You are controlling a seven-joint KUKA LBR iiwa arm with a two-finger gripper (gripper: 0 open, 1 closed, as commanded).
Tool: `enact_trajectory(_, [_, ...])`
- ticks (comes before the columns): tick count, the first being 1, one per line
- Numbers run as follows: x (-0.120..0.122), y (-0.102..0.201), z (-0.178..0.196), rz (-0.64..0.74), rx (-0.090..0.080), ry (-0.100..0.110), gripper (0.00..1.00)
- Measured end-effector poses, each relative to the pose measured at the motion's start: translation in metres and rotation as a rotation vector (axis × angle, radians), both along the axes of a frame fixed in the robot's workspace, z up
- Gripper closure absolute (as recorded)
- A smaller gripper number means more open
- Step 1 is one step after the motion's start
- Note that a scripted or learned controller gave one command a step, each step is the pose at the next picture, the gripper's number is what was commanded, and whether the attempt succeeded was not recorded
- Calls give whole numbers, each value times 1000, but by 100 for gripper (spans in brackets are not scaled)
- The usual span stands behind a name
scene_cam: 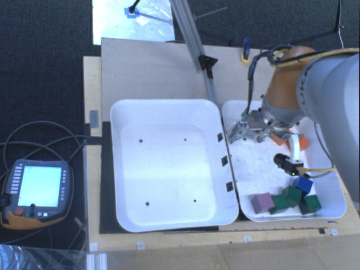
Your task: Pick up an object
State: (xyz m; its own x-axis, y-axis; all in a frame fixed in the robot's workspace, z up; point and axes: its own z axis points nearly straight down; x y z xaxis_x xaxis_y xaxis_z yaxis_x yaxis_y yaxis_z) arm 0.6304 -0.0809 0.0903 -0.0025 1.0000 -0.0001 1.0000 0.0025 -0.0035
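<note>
The things to be picked lie in the right shallow white plastic bin (256,170), bunched in its 5 o'clock corner: a mauve square-faced block (261,202) at the cluster's 9 o'clock end, three dark green blocks (279,203) (292,194) (310,205) pressed together beside it, and a small blue block (304,183) at the cluster's 1 o'clock, touching the green ones. None of them has a plain long axis; the mauve block's top is close to square, its edges turned a little off the bin's walls, and the cluster as a whole runs from 8 o'clock up to 2 o'clock. The green blocks crowd each other, so their separate outlines are hard to make out. An orange piece (304,143) shows at the bin's 2 o'clock, mostly hidden under the wrist, so its shape cannot be told. The grey arm (332,89) comes in from 3 o'clock, bends down at the orange band (284,86), and carries the gripper (239,133) low over the bin's 10 o'clock part, pointing toward 8 o'clock, close to the wall that faces the left shallow white plastic bin (163,162) and well apart from the blocks. Whether the gripper stands wide or narrow cannot be told
</note>
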Motion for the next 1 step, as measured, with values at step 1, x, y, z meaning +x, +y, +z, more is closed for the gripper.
enact_trajectory(1, [2,0,14,1,1,-6,100])
